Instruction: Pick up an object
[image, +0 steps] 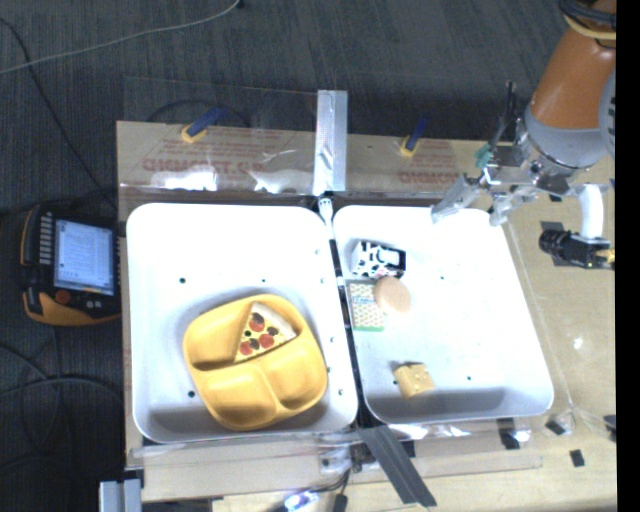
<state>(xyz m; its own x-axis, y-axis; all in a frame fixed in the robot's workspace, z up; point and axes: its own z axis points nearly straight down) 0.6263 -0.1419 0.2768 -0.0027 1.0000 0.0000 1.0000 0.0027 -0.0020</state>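
Nearest the camera, at the front of the right bin, a small tan block lies on the white floor, close to the front wall. Beside it across the divider, in the left bin, sits a yellow divided tray, turned at an angle, with a toy pizza slice lying in its upper compartment.

Further back in the right bin, hard against the divider, a green-and-white checked pad lies flat, and a pale peach egg-shaped piece rests at its upper right corner, touching it. Just behind those, a black-and-white patterned object lies flat, close to the egg. The rest of this bin's floor is bare white, from the middle to the right wall.

Behind that, my fingers hang over the back right corner of the right bin, above its rim, well apart from every object in it. They are spread wide, one tip pointing left over the bin and the other nearer the rim, with nothing between them. My orange band and grey wrist rise from there toward the upper right.

On the surface behind the bins lies a clear plastic sheet held with two blue-and-yellow clamps. Off to the left, on the dark floor, sits a handheld pendant with a lit screen.
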